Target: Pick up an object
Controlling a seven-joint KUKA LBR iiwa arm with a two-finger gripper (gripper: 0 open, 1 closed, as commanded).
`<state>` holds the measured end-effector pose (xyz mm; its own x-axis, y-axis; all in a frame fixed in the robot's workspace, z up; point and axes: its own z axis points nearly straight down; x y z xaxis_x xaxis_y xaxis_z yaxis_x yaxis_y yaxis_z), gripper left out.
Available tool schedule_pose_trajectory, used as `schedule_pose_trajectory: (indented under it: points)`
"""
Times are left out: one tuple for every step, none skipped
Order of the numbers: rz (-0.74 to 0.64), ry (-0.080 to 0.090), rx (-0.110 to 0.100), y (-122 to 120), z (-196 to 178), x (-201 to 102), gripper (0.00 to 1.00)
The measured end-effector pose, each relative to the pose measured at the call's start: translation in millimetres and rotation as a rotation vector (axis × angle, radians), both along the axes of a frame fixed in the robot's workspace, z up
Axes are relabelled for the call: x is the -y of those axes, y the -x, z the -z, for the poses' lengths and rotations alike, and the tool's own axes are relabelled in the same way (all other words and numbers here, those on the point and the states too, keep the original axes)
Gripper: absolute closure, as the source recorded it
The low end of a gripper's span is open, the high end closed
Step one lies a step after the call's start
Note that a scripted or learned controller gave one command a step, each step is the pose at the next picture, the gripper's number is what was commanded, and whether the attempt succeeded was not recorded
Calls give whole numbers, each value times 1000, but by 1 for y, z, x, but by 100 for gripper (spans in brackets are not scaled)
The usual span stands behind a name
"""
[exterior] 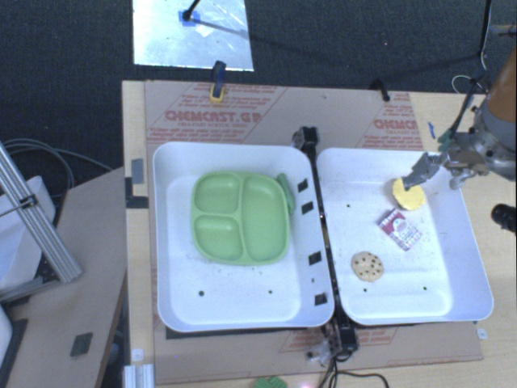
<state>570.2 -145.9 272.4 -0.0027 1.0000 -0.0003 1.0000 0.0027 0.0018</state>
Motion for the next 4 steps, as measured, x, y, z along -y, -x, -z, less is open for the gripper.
schedule_pose_trajectory:
  points:
    - [3,-1,-8,-9,179,33,0]
    - [-2,1,2,-27,188,37,0]
    - [-1,1,4,-27,177,38,100]
    - [-8,-1,5,-35,107,-39,100]
